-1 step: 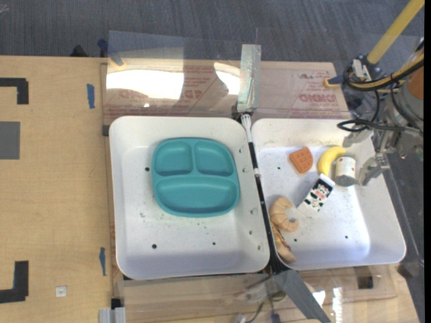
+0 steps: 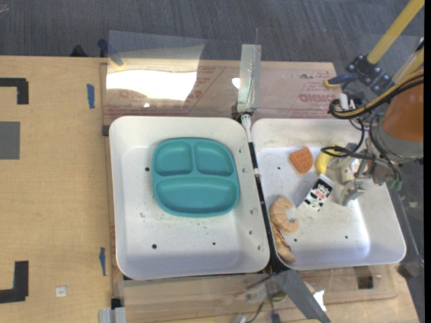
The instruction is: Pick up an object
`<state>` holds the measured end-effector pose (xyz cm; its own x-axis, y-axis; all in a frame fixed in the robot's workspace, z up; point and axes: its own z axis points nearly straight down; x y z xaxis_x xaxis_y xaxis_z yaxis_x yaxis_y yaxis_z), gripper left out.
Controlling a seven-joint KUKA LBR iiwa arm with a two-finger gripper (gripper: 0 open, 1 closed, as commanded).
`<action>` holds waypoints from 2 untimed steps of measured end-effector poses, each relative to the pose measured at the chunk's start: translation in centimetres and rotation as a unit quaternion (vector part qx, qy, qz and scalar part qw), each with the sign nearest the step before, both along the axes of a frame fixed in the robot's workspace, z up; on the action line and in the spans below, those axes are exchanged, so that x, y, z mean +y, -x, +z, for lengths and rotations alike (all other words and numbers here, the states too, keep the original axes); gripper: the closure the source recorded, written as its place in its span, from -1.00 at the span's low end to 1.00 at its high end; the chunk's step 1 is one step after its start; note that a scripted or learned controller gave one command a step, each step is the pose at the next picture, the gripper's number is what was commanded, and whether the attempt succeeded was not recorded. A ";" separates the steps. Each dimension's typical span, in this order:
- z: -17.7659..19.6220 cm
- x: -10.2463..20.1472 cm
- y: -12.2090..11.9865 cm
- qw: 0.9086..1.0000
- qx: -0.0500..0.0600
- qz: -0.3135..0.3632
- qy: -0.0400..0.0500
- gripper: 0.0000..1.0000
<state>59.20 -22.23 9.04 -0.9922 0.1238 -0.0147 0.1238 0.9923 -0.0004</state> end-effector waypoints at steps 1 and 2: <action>1.3 0.1 -0.3 1.000 -0.005 0.001 0.003 1.00; 9.8 5.8 -0.7 0.993 0.000 -0.116 -0.002 1.00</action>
